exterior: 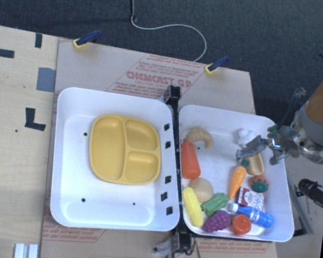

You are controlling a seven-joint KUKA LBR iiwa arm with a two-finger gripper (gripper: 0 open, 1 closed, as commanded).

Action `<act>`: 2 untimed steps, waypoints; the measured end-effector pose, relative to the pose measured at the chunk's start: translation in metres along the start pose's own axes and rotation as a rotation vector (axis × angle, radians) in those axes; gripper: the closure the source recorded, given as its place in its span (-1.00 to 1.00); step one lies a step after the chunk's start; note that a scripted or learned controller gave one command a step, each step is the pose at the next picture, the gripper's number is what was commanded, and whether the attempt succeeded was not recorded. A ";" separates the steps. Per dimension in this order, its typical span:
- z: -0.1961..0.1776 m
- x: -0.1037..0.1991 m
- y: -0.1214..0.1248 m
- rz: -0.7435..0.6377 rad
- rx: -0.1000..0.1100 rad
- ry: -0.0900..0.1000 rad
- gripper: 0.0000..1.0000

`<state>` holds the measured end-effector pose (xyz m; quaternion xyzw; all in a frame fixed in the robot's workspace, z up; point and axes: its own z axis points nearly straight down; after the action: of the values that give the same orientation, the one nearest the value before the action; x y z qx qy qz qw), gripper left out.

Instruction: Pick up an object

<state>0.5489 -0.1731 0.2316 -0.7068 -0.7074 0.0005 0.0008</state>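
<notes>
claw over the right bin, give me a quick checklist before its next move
1. Claw above the right bin: ok, near the bin's upper right.
2. Object between the fingers: not ok, nothing seen there.
3. Target below: ok, a tan piece and the carrot lie just under it.
4. Room around targets: not ok, toys crowd together; the carrot touches its neighbours.
5. Finger opening: cannot tell.
6. Left bin out of the path: ok, it holds the yellow tray.
</notes>
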 end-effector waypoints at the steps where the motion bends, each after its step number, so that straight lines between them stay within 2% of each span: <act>1: -0.010 0.001 0.000 -0.001 0.000 0.000 1.00; 2: -0.168 0.043 -0.052 -0.005 -0.014 -0.001 1.00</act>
<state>0.4967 -0.1301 0.4000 -0.7050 -0.7091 -0.0038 -0.0045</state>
